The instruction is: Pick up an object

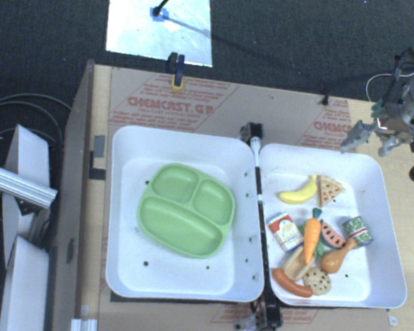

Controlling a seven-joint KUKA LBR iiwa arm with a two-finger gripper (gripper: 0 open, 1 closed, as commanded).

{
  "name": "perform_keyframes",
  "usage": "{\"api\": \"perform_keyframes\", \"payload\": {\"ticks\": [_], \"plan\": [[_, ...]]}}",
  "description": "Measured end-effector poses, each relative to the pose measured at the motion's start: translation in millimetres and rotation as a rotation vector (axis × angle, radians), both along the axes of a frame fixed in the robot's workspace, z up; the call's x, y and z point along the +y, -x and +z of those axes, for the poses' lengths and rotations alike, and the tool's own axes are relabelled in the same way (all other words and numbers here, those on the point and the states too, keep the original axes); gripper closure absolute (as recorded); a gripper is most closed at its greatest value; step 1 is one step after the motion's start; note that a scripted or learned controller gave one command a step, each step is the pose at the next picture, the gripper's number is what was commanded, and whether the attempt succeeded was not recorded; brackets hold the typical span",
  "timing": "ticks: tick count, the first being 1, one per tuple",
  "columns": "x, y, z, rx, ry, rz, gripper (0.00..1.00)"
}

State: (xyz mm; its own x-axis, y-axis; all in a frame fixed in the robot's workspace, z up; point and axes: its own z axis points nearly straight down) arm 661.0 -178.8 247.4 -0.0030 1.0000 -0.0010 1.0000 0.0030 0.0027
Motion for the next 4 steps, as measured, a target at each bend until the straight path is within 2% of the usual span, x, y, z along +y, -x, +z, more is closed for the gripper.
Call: {"api": "perform_keyframes", "payload": {"ticks": [1, 2, 3, 4], "plan": [[21.7, -2.4, -159.9, 0.009, -0.003, 0.003, 0.00], [19.9, -5.9, -139.5, -0.003, 0.000, 0.004, 1.00], [20.0, -5.8, -139.9, -0.002, 0.001, 0.005, 0.00], [53.8, 25.1, -164.6, 0.006, -0.003, 0.003, 0.00]]}}
